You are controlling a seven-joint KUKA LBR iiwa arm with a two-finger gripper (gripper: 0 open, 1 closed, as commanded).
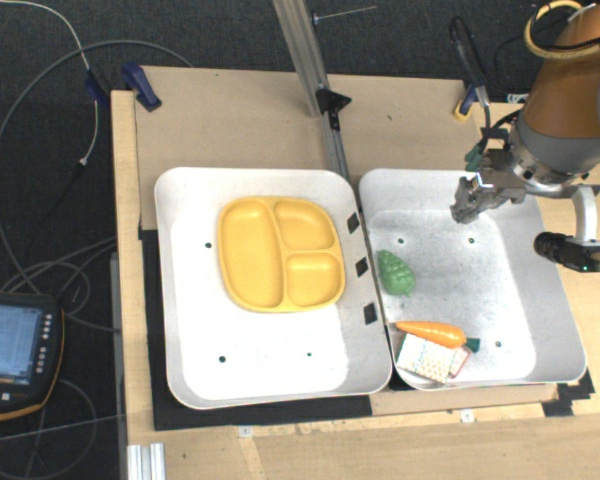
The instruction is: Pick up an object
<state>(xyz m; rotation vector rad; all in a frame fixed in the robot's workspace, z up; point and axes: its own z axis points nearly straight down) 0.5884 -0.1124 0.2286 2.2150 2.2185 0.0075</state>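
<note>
Gripper [469,204] hangs over the upper part of the right bin [525,298], my arm reaching in from the right with the orange band above the wrist. Whether it stands open or closed I cannot tell from this slant; nothing is visibly held in it. Camera view, right bin: a green toy [395,272] lies near the left wall, roughly mid-bin. An orange carrot [432,333] lies lower, toward the front corner, resting on or right against a small pale box [429,360] beneath it; exact contact hard to judge. All three sit well apart from where I hover, below and to the left of me. Left bin [180,298] carries a yellow divided tray [280,252], three compartments, nothing visible in them. A metal post [298,28] runs down toward the gap between the bins. Risks, as I judge them: the carrot and box are crowded into the corner, so a descent there could catch the bin wall or pinch both at once and drop one. The green toy sits close to the left wall, which may block one side of my grasp; its lumpy shape could slip out. Coming down where I am now would close on bare bin floor.
</note>
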